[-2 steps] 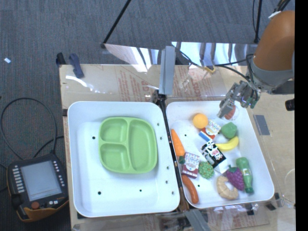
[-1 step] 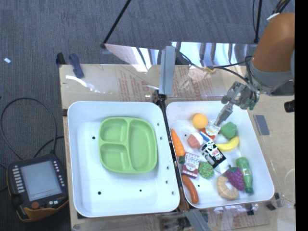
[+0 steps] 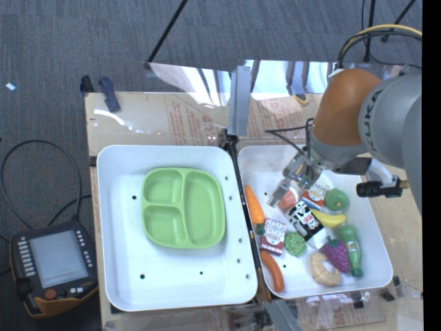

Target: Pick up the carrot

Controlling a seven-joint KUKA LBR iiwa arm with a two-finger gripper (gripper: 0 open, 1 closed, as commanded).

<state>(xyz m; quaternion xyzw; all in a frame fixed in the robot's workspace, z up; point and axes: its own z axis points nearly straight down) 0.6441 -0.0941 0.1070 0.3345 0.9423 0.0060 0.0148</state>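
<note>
Meanwhile, carrot [image 3: 255,207] lies beside right bin's [image 3: 382,254] left wall.

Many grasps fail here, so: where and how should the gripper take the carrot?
Grip the carrot near its thick middle, coming straight down, fingers closing across its width. It lies flat along the right bin's left wall, so the wall-side finger has little room. The gripper hangs just right of it.

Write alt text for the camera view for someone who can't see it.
A grey robot arm's gripper hangs over the right white bin of toy food, right of the carrot lying along the bin's left wall. The left white bin holds a green divided plate.
</note>
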